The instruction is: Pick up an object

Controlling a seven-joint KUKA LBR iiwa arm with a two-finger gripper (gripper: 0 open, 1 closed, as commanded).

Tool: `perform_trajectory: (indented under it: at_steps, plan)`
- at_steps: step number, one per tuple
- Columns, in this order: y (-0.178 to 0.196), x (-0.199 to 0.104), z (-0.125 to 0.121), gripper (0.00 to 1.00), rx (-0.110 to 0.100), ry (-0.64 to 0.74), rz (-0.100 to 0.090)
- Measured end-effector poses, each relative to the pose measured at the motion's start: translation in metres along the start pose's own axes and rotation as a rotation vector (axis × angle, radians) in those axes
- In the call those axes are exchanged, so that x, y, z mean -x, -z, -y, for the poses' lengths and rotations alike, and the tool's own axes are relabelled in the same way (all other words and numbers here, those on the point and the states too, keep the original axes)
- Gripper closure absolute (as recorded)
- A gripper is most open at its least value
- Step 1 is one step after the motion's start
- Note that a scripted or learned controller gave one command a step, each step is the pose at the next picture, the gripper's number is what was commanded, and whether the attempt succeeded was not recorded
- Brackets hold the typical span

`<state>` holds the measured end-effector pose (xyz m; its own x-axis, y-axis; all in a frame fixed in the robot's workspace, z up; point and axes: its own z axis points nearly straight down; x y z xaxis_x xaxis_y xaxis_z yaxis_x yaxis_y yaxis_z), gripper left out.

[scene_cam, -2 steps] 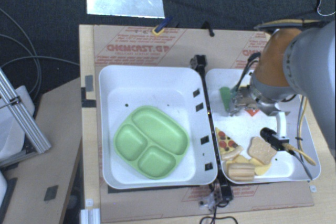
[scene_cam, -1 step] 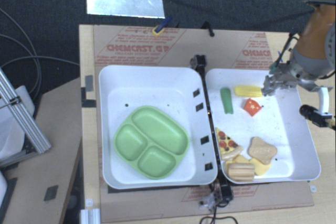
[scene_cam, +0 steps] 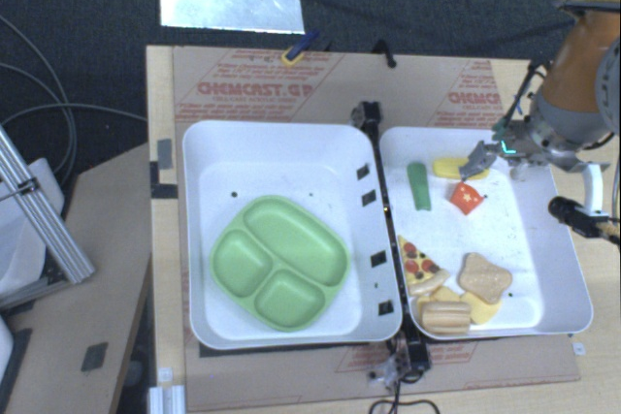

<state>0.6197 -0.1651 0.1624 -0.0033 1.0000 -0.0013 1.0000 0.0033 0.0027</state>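
White right bin (scene_cam: 543,238) holds open floor at its right edge; gripper (scene_cam: 477,162), finger state indiscernible, partly hides a yellow piece (scene_cam: 446,169).

Red "CHEMCAST GP" print, upside down, on cardboard sheet (scene_cam: 254,80)

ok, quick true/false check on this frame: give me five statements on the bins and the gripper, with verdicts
1. The green divided plate lies in the left bin. True.
2. The gripper is above the left bin. False: it is over the right bin's far end, near the yellow piece.
3. The green stick lies in the right bin. True.
4. The pizza slice lies on the green plate. False: it is in the right bin, by the divider.
5. The red piece is between the gripper's fingers. False: it lies on the bin floor.
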Motion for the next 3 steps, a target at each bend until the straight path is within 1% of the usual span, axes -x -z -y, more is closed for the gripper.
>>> perform_trajectory:
  at_steps: [1,2,3]
  plan:
    - [-0.082,-0.019,-0.003,0.0,-0.005,0.002,-0.003]
    - [-0.066,-0.018,-0.005,1.0,0.002,0.004,0.0]
    - [0.015,0.046,-0.048,1.0,0.012,-0.004,0.006]
